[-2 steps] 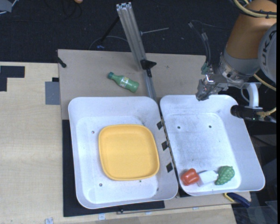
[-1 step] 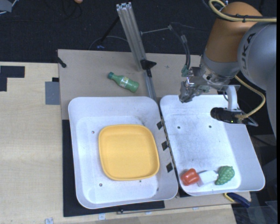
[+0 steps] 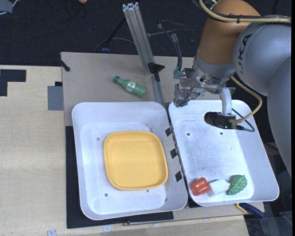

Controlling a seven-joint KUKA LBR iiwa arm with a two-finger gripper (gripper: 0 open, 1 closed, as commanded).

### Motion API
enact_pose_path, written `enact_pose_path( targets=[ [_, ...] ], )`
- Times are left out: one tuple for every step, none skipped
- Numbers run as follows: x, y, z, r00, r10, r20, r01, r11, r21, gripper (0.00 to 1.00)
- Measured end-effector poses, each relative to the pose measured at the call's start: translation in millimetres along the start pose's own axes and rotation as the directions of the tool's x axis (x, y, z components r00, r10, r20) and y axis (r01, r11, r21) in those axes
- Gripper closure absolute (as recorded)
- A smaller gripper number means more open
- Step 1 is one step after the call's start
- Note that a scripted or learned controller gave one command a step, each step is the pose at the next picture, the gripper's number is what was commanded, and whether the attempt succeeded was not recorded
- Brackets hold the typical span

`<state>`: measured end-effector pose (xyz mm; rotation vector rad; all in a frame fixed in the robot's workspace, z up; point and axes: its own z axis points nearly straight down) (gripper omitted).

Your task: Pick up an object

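The surface [image 3: 29,146], pale wood, is carrying 2 shallow white bins side by side. The grey arm [image 3: 265,58] is reaching in from the right, its orange band [image 3: 226,31] sitting above the wrist and the wrist bending down toward the far left corner of the right bin [image 3: 221,156]. The jaws [image 3: 183,100] are hanging right at that corner, beside the divide between the bins; the view is too dark and small there to tell how far apart they are standing, and nothing is showing between them.

The left bin [image 3: 86,181] is holding 1 yellow square plate [image 3: 135,160], lying flat near its middle. An aluminium rail [image 3: 140,36] is leaning across the back of the surface toward the bins.

In the right bin, 3 small things are lying together at the near edge, well apart from the jaws: a green lumpy piece [image 3: 237,184], a white block [image 3: 219,186] touching it, and a red piece [image 3: 200,186] just beside the block. A black fitting [image 3: 219,119] on a white bracket is hanging over the far part of this bin. A small green bottle [image 3: 130,86] is lying on its side behind the left bin.
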<state>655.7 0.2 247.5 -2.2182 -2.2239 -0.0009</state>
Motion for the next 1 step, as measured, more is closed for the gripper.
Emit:
enact_pose_path(
  targets=[
    [51.1, 7.4, 11.2, 1.0, 0.0, 0.0, 0.0, 1.0, 0.002, 1.0]
  ],
)
